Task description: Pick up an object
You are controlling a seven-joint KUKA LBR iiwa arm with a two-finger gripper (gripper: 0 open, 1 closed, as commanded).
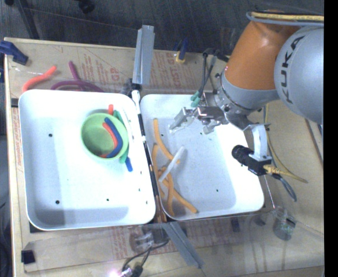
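Observation:
My gripper (pixel 193 122) hangs over the back of the right bin (pixel 238 195), fingers spread open with nothing between them. To its lower left, along the bin's left side, lie several orange sticks (pixel 159 146) and a white stick (pixel 172 164) crossing them. More orange sticks (pixel 178 198) rest near the front left corner. In the left bin (pixel 53 201) a green bowl (pixel 102 137) holds a red curved piece (pixel 112 133) and a blue one (pixel 121 137). A small blue stick (pixel 128 165) lies just by the bowl.
The divider between the bins (pixel 147 172) runs close to the orange sticks. A grey bar (pixel 143 53) stands behind the bins. Purple tubing (pixel 76 85) and an orange tool (pixel 39 78) lie on the bench behind the left bin.

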